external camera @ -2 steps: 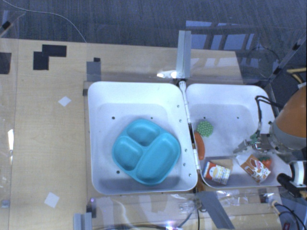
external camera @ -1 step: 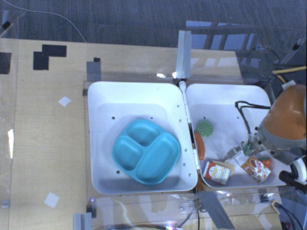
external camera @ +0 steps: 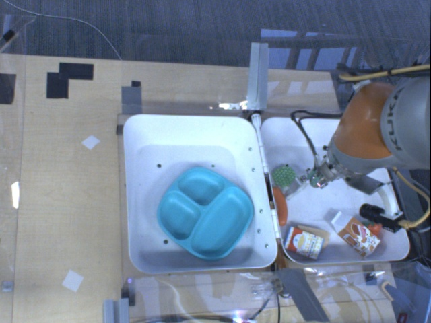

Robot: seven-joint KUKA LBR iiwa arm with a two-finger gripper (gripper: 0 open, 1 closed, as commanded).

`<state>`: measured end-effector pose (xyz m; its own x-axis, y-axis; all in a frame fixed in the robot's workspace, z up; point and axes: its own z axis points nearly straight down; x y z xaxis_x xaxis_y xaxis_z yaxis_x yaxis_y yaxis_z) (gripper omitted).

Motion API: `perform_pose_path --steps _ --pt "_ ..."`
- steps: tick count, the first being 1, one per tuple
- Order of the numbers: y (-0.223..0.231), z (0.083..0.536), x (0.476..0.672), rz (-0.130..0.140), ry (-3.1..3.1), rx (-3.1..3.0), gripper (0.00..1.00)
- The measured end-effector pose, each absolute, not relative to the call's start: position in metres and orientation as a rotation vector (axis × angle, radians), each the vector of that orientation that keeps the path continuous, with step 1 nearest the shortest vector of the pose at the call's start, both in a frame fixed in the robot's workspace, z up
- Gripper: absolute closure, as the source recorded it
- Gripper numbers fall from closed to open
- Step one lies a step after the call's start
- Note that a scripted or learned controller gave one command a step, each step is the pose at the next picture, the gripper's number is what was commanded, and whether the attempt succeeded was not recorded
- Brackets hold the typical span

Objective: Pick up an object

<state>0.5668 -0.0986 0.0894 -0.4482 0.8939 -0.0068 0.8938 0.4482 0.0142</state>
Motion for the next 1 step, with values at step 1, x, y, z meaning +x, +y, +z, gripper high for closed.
perform_pose_path --steps 1 --pt "-0.1136 0.0904 0.501 0.009 2.689 1.598 0.0"
